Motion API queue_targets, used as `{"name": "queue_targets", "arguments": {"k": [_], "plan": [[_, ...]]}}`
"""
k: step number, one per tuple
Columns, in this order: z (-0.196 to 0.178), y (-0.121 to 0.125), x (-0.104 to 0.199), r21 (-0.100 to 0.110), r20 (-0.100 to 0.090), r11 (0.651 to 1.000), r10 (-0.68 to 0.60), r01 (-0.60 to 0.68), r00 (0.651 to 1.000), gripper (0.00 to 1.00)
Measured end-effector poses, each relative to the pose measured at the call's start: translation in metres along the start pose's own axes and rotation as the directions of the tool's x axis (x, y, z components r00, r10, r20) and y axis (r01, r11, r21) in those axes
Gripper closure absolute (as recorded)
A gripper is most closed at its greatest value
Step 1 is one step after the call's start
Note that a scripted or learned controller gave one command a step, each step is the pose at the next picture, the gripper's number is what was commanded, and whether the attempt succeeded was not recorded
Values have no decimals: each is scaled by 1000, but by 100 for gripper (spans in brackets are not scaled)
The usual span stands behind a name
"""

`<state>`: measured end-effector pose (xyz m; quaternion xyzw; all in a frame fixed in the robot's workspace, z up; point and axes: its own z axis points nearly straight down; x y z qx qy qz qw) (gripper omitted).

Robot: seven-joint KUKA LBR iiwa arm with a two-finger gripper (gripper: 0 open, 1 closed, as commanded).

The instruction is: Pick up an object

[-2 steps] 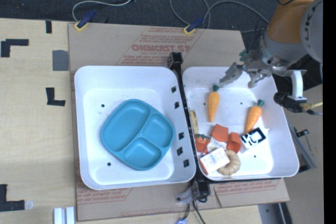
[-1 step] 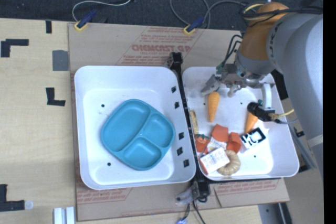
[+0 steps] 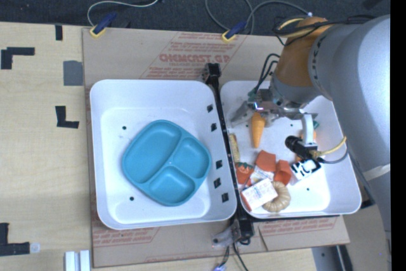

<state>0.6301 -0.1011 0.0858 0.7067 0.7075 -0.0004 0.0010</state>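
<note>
Camera view: claw (image 3: pixel 256 112) over carrot (image 3: pixel 257 131)

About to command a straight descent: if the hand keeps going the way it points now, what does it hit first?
Most likely the orange carrot-shaped toy, which lies right under the hand in the right bin. Depth is hard to judge from this slanted view.

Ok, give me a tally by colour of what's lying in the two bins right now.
Blue: 1, the divided plate in the left bin.
Orange: 1, the carrot in the right bin.
Red: 3, blocks.
Tan: 1, the ring.
White: 1, the packet.
Total: 7, counting what I can tell apart.
</note>
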Motion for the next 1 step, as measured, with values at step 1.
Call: {"name": "queue_targets", "arguments": {"k": [1], "plan": [[-10,0,0,-1,1,1000,-1,1,1000,100]]}}
